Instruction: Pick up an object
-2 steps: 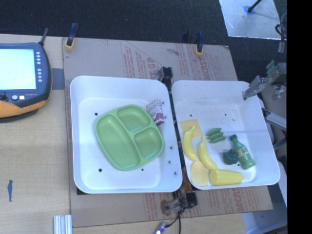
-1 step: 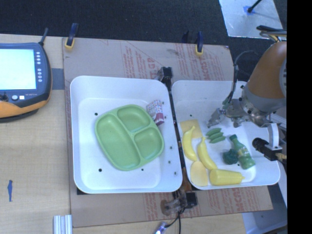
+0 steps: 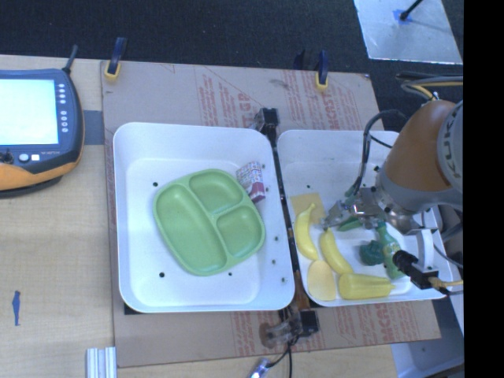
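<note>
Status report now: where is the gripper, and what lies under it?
Gripper low over right bin. Yellow bananas and green toy beside it, nothing seen held. Green plate in left bin.

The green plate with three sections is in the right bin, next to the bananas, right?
Not quite. The green plate lies in the left bin, as the camera view shows. The bananas are in the right bin.

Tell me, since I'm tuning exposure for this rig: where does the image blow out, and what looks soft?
In the camera view, the tablet screen at far left is washed out to plain white; the left bin is bright but its rim still reads; the green divided plate looks crisp; the gripper over the right bin looks slightly smeared.
</note>
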Tool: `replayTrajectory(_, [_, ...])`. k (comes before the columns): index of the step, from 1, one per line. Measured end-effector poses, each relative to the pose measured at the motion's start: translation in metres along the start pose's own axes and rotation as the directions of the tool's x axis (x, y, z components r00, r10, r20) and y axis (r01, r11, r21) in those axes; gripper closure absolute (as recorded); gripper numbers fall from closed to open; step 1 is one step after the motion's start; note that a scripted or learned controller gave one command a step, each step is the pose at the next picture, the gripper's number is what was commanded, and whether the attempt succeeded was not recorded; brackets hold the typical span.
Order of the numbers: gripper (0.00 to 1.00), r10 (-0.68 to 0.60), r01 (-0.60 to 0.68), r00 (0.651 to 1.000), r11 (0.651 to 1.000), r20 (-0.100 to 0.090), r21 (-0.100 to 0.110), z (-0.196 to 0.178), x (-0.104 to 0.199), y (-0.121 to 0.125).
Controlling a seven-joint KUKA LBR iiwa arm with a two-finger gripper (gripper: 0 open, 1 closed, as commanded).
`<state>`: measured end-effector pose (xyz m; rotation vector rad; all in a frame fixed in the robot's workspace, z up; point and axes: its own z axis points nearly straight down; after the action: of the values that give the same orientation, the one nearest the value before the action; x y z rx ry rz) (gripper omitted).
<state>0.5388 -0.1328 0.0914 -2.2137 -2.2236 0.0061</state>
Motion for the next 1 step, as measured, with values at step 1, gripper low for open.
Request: replayTrajectory(1, [1.0,-0.003,0.003,1.0,1.0,0.001,0.001,-0.0104,-0.001,0.0004])
